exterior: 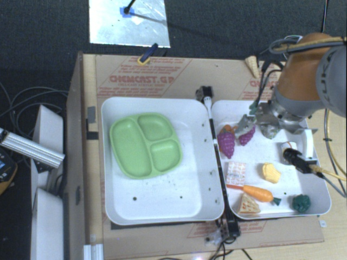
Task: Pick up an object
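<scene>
Purple grapes [226, 143] lie just left of the pincer [246, 128].

the right bin [320, 196] holds a scatter of toy foods. two purple grape bunches lie at its left: the larger [226, 143] by the divider, the smaller [246, 136] just right of it and partly under the arm. a small orange piece [228, 128] sits just beyond the larger bunch. nearer lie a pale pink-speckled square [236, 173], a yellow lump [270, 173] to its right, a carrot [257, 192] lying flat, a tan wedge [249, 205] at the near edge, and a dark green piece [301, 202] in the near right corner.
</scene>
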